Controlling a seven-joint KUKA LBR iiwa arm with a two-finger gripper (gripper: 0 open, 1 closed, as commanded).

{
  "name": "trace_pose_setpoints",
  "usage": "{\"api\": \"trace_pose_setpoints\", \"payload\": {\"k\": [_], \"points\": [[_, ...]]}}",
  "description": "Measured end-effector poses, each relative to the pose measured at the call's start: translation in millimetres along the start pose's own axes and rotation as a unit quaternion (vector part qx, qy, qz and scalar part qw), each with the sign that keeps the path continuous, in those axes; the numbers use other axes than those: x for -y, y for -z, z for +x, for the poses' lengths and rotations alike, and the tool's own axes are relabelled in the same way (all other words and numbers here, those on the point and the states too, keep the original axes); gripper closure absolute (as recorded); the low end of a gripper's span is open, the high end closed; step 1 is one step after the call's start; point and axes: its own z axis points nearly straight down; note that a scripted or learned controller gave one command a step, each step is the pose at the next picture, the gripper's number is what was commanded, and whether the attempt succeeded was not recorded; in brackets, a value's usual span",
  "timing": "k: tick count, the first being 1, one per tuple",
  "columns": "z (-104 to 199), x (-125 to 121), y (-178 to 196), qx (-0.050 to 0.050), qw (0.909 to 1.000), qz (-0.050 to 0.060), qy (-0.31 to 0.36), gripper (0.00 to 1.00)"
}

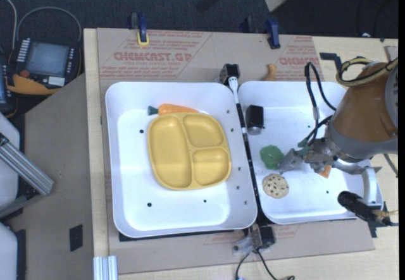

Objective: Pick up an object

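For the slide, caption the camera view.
KUKA arm's gripper low in right bin beside green toy and cookie; yellow tray and carrot in left bin.

Right bin (297, 209): gripper (292, 162) beside green object (272, 156), cookie (275, 186) at gripper's 7 o'clock. Left bin (126, 165): yellow tray (188, 150).

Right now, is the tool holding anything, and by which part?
Cannot be told. The tool sits low in the right bin, next to the green object and above the cookie, but no grip is visible.
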Motion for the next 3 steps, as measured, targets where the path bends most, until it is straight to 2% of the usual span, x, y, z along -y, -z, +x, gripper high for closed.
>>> {"api": "trace_pose_setpoints", "payload": {"k": [1, 3], "points": [[0, -2, 13, 0.001, 1.0000, -0.005, 0.000, 1.00], [-9, -10, 95, 0.002, 1.0000, -0.007, 0.001, 1.00]]}}
